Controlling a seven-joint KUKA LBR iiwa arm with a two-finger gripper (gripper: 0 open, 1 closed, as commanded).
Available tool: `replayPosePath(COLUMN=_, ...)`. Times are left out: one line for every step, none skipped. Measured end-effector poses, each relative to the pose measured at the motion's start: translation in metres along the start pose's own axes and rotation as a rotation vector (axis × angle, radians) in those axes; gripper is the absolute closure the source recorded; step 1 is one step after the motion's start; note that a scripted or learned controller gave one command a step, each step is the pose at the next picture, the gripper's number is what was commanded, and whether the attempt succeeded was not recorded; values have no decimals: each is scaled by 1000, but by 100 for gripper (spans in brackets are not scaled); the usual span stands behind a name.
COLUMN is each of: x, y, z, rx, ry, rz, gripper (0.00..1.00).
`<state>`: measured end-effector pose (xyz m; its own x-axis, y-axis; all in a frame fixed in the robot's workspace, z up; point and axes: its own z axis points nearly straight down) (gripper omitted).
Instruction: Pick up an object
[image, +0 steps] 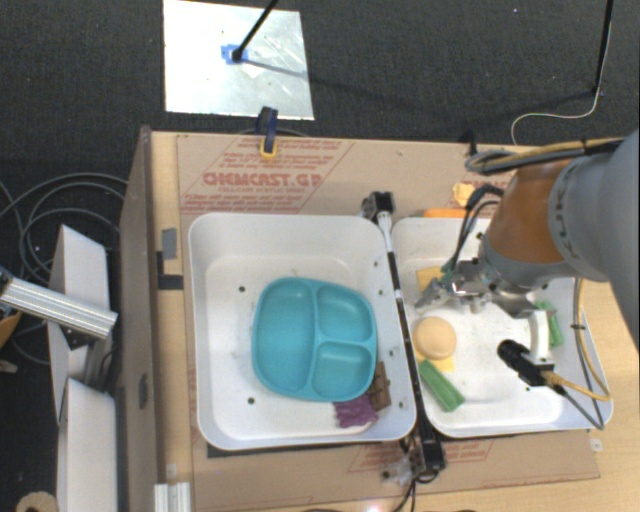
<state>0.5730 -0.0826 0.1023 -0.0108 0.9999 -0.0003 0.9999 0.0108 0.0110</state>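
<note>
Plainly, the pick is not yet done. Of the two white bins, the left bin (200, 330) holds a teal divided plate (310, 340), while the right bin (490, 397) holds the small things. The arm (560, 225) reaches into the right bin, and its gripper (455, 288) sits low near the bin's upper left part. Nothing shows in its grasp, and whether it is released or clenched I cannot tell from this slant. What is left, then, is all of the work: closing on something and lifting it clear.

The likeliest target is the pale round object (435, 337), which lies on the bin floor just below the gripper and close to the wall between the bins. It looks about as wide as it is long, so I see no long axis and no heading to match. Just under it lies a green stick (440, 386), whose long axis runs from upper left to lower right, its lower end pointing at the bin's near wall. A small yellow piece (429, 277) lies just left of the gripper.
</note>
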Motion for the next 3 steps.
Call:
replayPosePath(x=-12, y=84, z=18, rx=1, ry=-2, rz=4, gripper=0)
replayPosePath(x=-23, y=36, z=19, rx=13, ry=0, rz=11, gripper=0)
replayPosePath(x=-1, y=99, z=17, rx=3, ry=-1, rz=2, gripper=0)
